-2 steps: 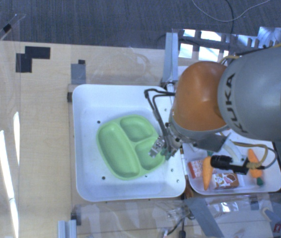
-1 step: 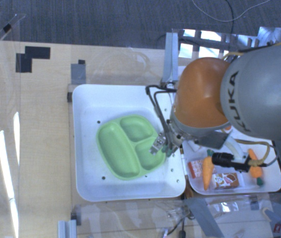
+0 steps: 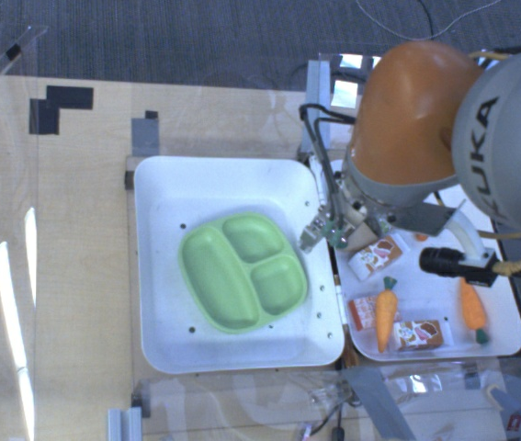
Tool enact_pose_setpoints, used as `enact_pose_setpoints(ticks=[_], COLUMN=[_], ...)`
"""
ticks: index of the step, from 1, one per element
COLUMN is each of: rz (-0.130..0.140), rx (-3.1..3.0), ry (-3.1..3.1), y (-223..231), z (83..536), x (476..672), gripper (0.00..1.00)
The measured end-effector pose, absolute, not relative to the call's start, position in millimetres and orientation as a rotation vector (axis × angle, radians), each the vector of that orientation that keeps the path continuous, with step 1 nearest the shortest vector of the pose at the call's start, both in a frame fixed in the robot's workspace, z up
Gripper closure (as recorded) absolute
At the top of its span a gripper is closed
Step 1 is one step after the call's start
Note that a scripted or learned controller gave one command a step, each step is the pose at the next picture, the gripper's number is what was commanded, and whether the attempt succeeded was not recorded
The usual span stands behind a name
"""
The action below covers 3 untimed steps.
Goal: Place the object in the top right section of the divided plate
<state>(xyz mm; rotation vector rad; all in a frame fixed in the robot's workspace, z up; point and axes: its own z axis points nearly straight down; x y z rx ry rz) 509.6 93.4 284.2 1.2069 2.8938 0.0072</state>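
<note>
Gripper (image 3: 326, 232) at plate's (image 3: 242, 271) 3 o'clock, over bin edge; finger state I cannot tell. Risk: nothing visibly held, so carton (image 3: 376, 256) may never reach plate.

You were looking at a robotics lab: pale wood bench (image 3: 58, 246), clear guard panels, loose cable (image 3: 407, 3) over grey carpet (image 3: 150, 16) at frame top.

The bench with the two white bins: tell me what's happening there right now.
A grey KUKA arm reaches in from the right, its gripper low over the seam between the two bins. The left bin holds a green divided plate, all three sections bare. The right bin holds two toy carrots and small snack cartons. I can't tell whether the gripper holds anything.
</note>
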Motion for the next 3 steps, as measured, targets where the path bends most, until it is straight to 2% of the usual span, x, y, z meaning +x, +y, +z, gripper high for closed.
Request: enact_pose_setpoints(ticks=[1, 2, 3], rz=[0.037, 0.009, 0.004], rx=[1.324, 1.064, 0.993], ry=[2.815, 2.950, 2.979], y=[137, 194, 216], z=[112, 220, 135], x=[499.0, 563.0, 486.6], gripper=[1.00, 1.00, 1.00])
